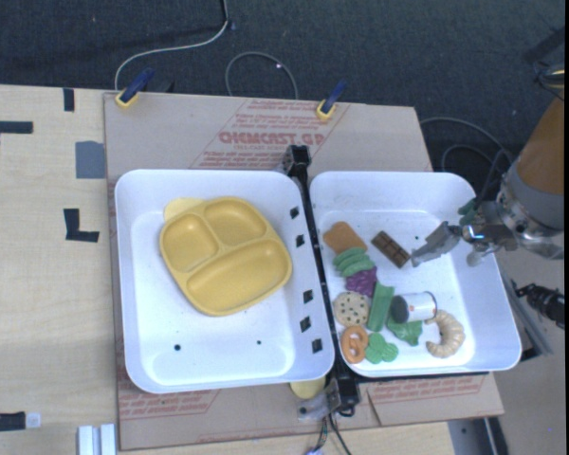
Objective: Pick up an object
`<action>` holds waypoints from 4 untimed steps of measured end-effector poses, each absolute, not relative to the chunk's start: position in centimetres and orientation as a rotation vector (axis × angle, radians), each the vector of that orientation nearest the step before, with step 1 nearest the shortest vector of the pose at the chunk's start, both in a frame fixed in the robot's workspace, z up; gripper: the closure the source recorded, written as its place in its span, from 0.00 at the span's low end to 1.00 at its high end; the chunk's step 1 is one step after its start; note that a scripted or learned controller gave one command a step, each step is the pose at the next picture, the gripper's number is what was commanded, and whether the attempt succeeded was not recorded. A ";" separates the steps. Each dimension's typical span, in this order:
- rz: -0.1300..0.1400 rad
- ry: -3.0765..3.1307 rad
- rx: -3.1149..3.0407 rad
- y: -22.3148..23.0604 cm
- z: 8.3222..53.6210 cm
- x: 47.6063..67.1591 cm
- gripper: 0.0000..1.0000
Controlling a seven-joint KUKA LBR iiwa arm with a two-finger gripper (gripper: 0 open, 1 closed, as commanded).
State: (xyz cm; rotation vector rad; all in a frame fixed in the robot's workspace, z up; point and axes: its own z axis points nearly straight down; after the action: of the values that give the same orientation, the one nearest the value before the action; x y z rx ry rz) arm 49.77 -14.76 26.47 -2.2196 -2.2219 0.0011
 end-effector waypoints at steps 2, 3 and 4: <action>-0.007 -2.233 -2.218 -9.5 9.1 60.9 0.00; -0.003 -2.228 -2.220 -10.8 8.5 67.1 0.00; -0.002 -2.225 -2.224 -10.6 8.6 63.9 0.00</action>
State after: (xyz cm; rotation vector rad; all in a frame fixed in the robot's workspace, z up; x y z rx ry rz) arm 63.90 -10.58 8.65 -2.2241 -2.2250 -0.0017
